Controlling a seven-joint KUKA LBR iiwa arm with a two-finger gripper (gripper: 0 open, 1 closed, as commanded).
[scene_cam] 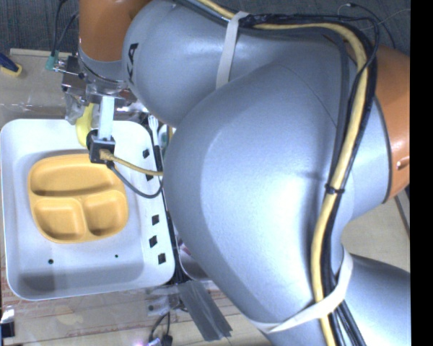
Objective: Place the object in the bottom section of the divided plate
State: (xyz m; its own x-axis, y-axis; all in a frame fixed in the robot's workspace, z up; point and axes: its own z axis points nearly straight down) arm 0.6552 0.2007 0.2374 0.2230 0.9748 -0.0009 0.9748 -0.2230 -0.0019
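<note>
Closely, pincer (84, 116) over yellow object (81, 130), beside divided plate (76, 197), white bin (36, 283)

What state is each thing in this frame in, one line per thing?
Divided plate: lying flat in the left bin, all three sections empty.
Yellow object: outside the plate, at the end effector, mostly hidden.
End effector: over the bin's upper edge, beyond the plate.
</note>
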